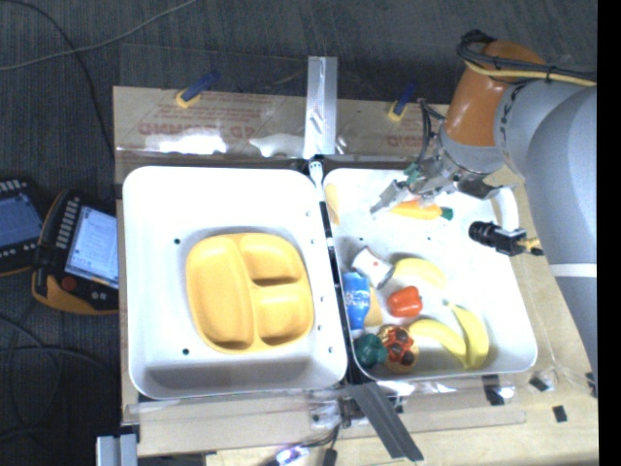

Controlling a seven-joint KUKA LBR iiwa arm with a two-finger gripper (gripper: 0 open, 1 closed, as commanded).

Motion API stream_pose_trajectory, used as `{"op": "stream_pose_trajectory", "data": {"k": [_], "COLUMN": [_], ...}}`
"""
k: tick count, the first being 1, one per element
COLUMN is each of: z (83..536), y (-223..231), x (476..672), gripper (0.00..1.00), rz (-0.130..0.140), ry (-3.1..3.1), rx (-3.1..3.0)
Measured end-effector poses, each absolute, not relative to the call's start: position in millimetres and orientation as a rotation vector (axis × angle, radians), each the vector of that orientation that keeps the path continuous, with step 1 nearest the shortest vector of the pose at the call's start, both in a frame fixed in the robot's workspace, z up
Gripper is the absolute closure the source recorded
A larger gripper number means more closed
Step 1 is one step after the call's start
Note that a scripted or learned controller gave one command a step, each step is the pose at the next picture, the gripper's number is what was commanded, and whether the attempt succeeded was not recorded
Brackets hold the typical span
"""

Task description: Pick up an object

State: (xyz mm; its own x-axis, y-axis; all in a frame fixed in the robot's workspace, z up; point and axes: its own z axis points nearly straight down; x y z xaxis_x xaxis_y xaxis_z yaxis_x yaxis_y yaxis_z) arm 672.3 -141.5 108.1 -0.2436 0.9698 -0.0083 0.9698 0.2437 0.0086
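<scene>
The bench carries 2 white bins side by side. The left bin (155,260) contains 1 yellow divided tray (250,289), lying flat near its centre. The right bin (505,289) holds the loose objects: a red pepper (406,301) near the middle, 2 bananas (458,338) toward the near right corner, a blue packet (356,297) against the left wall, a dark green item (368,349) and a mottled red-orange item (397,347) at the near edge. The gripper (415,184) sits low over the far end of the right bin, beside a yellow-orange object (423,209) lying just below it. Finger spacing cannot be determined; no grasp can be confirmed.
</scene>
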Motion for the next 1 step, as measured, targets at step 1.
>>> {"op": "stream_pose_trajectory", "data": {"k": [1], "z": [102.6], "y": [-158.8], "x": [676.9], "gripper": [0.0], "rz": [0.015], "ry": [2.508], "rx": [1.871]}}
